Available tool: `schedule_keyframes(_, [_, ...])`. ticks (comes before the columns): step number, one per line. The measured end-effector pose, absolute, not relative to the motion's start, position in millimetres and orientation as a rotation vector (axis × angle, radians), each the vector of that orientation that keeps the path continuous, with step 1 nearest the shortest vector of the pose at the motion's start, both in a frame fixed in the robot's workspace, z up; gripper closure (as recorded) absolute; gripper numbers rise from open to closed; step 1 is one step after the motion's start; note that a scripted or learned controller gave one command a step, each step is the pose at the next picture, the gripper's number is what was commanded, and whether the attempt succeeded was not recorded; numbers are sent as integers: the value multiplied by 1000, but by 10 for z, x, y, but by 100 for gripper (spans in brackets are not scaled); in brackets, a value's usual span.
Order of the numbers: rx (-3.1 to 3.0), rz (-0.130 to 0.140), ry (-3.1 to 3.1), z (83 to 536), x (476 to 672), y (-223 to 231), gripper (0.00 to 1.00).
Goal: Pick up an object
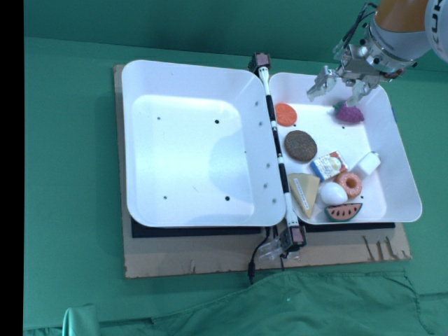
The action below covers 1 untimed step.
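My gripper [337, 88] hangs over the far part of the right bin [399, 145], open, with nothing between its fingers. A purple grape bunch [348, 113] lies just below and right of the fingertips. An orange-red disc [285, 113] lies to the left near the divider. Further forward lie a brown round cookie [300, 145], a small printed carton [328, 166], a white block [367, 163], a pink donut [348, 184], a white egg [333, 193], a cheese wedge [306, 193] and a watermelon slice [344, 212].
The left bin [189, 145] sits beside the right one, split from it by a black-and-white bar [275, 145]. Both rest on a cardboard sheet [210, 257] on green cloth. The arm's orange band [406, 2] enters from the top right.
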<state>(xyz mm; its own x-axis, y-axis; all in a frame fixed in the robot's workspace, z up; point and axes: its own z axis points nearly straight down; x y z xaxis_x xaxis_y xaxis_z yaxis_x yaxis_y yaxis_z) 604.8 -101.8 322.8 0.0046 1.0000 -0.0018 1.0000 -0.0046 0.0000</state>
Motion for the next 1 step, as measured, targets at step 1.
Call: schedule_keyframes(1, [2227,-4,2217,2633,6001,-1044,0])
